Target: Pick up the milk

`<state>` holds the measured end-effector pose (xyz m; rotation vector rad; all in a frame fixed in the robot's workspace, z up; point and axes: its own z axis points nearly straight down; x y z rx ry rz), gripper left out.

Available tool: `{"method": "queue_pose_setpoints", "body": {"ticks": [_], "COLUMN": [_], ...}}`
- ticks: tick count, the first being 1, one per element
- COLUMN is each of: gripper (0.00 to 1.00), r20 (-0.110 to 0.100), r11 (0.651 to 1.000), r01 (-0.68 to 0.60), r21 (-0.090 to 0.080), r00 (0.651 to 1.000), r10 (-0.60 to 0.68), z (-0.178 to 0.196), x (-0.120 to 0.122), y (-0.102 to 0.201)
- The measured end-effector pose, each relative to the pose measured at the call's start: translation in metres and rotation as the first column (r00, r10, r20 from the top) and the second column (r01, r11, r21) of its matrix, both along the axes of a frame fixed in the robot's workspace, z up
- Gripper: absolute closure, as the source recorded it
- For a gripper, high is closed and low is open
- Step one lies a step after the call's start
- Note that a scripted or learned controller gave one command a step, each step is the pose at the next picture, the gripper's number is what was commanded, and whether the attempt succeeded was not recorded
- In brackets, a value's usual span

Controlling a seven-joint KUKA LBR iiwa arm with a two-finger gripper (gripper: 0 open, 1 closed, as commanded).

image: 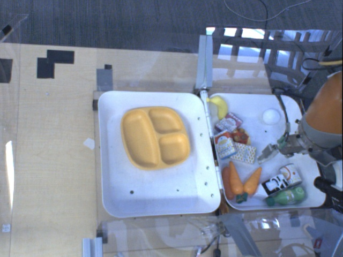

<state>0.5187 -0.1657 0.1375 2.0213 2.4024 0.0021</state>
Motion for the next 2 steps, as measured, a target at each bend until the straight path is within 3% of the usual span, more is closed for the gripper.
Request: {"method": "queue_pose_setpoints", "body": {"ticks": [1, 2], "gripper": [0.0, 0.0], "r20": [0.003, 0.016], "r11": [1.0, 0.939], "r01": [-0.002, -0.343], "r21": [-0.001, -0.011], "r00": [1.0, 0.939], "r10": [0.002, 0.343], "z": [-0.008, -0.047], "x": [-0.03, -0.025], "y": [-0.036, -0.04]}}
